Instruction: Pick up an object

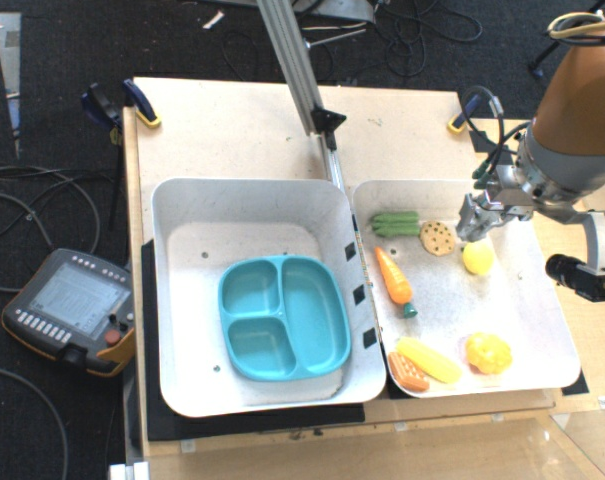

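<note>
The right bin (542, 308) holds several toy foods. A green bean pod (395, 223) lies at the back, with a speckled cookie (438, 237) beside it. An orange carrot (393, 277) lies left of centre. A yellow lemon (478, 259) sits just below my gripper (474, 224), which hovers over the back of the bin between the cookie and the lemon. Near the front lie a yellow banana (431, 361), an orange-red piece (407, 372) and a yellow lumpy fruit (489, 353). Nothing shows between the gripper's fingers.
The left bin (182, 268) holds a teal divided tray (282, 318). A slanted metal pole (294, 53) rises from the divider between the bins. Clamps (142, 108) sit at the bench's back corners. A teach pendant (67, 308) lies on the floor at left.
</note>
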Controlling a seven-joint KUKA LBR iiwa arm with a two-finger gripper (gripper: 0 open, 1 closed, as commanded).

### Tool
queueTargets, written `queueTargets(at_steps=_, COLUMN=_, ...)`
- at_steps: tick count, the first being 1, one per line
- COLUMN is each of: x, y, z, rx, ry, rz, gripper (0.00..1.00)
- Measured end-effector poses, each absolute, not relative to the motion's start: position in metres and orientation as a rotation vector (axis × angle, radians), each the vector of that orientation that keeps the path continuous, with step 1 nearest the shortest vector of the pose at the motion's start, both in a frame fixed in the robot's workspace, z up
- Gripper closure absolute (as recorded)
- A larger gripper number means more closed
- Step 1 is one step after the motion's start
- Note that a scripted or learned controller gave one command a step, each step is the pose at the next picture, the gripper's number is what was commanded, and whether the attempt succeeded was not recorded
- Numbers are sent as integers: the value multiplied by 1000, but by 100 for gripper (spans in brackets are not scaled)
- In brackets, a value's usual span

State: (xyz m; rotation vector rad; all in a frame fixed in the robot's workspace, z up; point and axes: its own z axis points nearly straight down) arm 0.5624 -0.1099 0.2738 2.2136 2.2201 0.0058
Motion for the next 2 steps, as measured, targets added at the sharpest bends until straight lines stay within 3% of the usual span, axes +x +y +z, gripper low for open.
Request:
queueTargets(at_steps=1, x=550, y=-63, z=275, rx=2215, ry=2230, rz=1, gripper=100)
queueTargets(at_steps=2, x=549, y=-15, z=263, rx=2215, ry=2231, rz=0, gripper=100)
